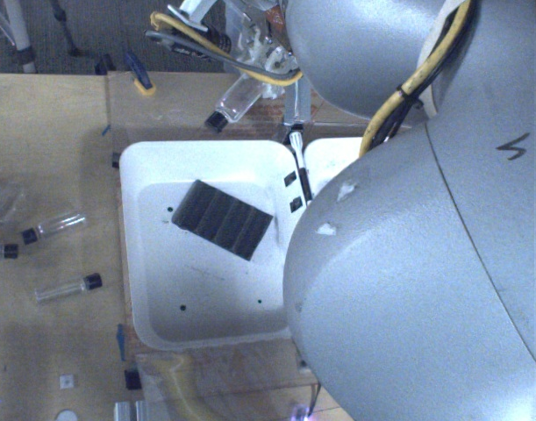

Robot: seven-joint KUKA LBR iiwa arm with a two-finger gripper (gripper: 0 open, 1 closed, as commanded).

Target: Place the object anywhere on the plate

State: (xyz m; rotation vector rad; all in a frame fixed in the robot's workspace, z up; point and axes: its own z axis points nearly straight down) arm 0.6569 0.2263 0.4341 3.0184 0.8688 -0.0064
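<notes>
A: Upper centre of the frame, above the bins' far rim, is where the gripper (250,77) hangs. A clear tube with a black cap (235,105) juts out of it toward the lower left.

B: Gripped, or just in front of it?

A: It looks pinched between the fingers, which are closed to about the tube's width, but the cables clutter that spot, so I take that as likely, not certain.

B: And the plate?

A: The dark ribbed plate (223,219) lies tilted in the left white bin (153,323), its long axis running upper left to lower right. It sits below the gripper in the frame, slightly left. In my judgement the move is 1 straight carry toward the frame's bottom, then a descent.
</notes>
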